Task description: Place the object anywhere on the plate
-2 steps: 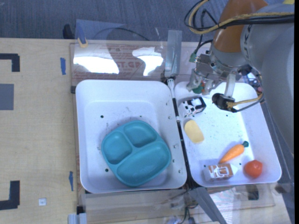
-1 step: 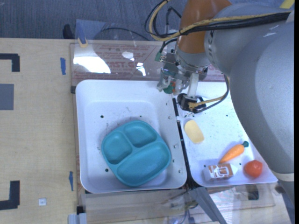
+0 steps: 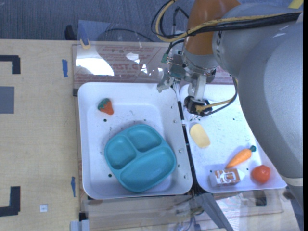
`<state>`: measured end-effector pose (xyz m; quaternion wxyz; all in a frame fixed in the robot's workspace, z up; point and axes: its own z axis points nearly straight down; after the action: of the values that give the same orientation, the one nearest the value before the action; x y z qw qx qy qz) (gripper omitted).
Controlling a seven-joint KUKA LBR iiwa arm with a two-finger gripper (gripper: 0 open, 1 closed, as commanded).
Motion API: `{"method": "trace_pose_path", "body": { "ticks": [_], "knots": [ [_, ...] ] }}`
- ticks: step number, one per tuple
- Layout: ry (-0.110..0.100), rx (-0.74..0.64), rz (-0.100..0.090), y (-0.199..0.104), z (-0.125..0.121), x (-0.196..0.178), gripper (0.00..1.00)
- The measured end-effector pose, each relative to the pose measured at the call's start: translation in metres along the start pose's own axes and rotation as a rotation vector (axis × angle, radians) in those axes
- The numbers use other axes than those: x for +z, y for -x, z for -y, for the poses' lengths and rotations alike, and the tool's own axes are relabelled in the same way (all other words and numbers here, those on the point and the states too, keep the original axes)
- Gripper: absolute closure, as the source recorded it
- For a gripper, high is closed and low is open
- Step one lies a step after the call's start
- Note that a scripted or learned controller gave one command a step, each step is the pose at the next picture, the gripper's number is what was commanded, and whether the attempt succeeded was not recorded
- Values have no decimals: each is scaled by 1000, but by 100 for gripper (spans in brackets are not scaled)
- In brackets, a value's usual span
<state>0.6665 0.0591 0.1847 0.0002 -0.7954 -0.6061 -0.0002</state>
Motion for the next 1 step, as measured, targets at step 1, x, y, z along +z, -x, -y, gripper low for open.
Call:
{"method": "trace_pose_path", "body": {
  "ticks": [1],
  "knots": [
    [2,-3,-1,-1,0,-11,100]
  ]
}}
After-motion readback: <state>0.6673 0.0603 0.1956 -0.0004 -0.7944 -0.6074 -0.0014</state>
